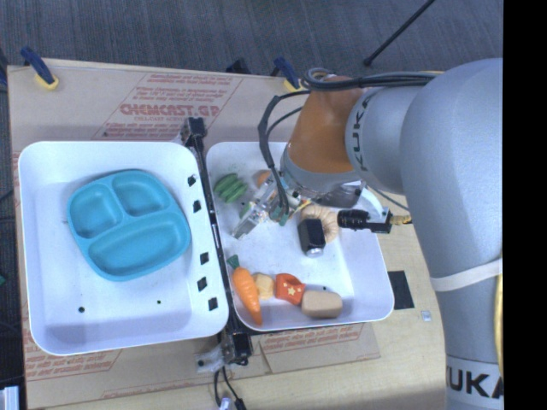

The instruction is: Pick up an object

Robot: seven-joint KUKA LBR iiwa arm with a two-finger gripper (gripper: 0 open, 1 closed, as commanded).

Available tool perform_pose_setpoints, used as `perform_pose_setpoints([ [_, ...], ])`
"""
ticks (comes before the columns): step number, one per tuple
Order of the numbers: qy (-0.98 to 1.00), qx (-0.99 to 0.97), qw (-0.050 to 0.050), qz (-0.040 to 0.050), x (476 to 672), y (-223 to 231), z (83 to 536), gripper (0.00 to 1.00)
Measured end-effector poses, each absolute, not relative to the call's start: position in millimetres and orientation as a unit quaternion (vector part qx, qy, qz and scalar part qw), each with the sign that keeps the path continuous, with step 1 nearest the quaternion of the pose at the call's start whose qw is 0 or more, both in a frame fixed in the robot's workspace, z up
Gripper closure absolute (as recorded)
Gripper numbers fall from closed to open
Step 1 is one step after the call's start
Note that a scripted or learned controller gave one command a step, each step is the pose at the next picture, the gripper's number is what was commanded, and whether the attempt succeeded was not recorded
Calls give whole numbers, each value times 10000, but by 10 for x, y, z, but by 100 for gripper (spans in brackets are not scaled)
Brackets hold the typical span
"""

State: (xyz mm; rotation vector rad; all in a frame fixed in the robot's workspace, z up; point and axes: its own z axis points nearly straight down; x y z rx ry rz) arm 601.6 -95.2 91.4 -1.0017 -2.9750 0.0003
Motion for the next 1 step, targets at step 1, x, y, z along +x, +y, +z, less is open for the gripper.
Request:
perform_pose_setpoints([
  [1, -9448, -3275, -1, 1, 6412, -1181, 923, 0],
])
